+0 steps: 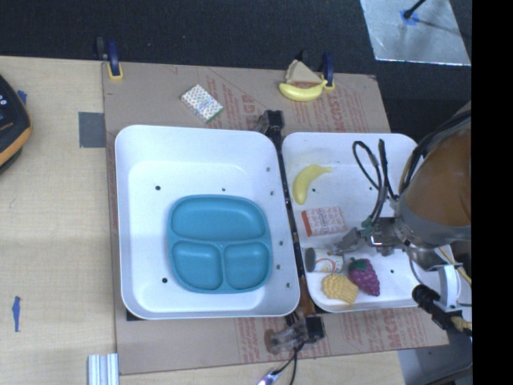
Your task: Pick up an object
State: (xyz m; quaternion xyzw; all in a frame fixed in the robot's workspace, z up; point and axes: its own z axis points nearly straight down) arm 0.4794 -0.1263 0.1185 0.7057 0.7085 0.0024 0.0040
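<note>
Camera view gives us the gripper [346, 245] low in the right bin [345, 147], its fingers spread narrowly and holding nothing. We see the purple grapes [365, 276] and yellow corn [339, 288] just beside it, the banana [308, 180] farther off. By our reckoning nothing is lifted yet: closing on a toy and raising it remain.
</note>
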